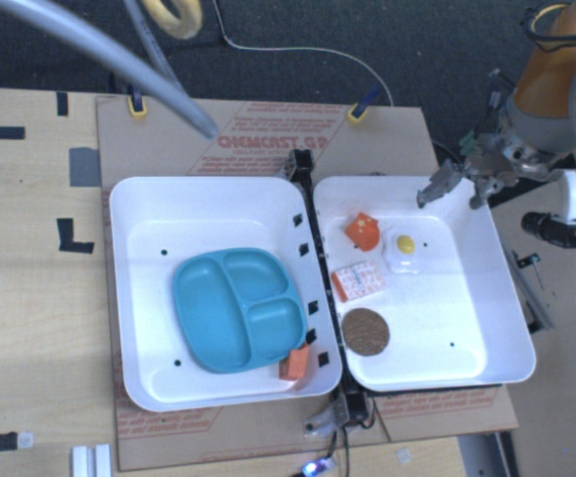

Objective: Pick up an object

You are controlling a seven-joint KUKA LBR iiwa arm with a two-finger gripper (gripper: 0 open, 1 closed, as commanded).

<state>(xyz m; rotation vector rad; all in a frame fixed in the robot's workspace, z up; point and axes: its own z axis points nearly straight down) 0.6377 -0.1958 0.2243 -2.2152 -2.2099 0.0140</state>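
My gripper (454,195) hangs over the far right corner of the right bin (487,296), its two fingers spread open with nothing between them. In that bin lie an orange block (362,231), a fried-egg toy (404,246), a red and white patterned card (358,282) and a brown round disc (365,332). All of them sit to the left of and nearer than the gripper. The left bin (139,266) holds a blue divided plate (238,308) and a small orange piece (294,364) at its near right corner.
The bins rest on a cardboard sheet (258,137) on a wooden bench. A grey pole (99,43) and a cable slant across the upper left. A black divider (311,266) runs between the bins.
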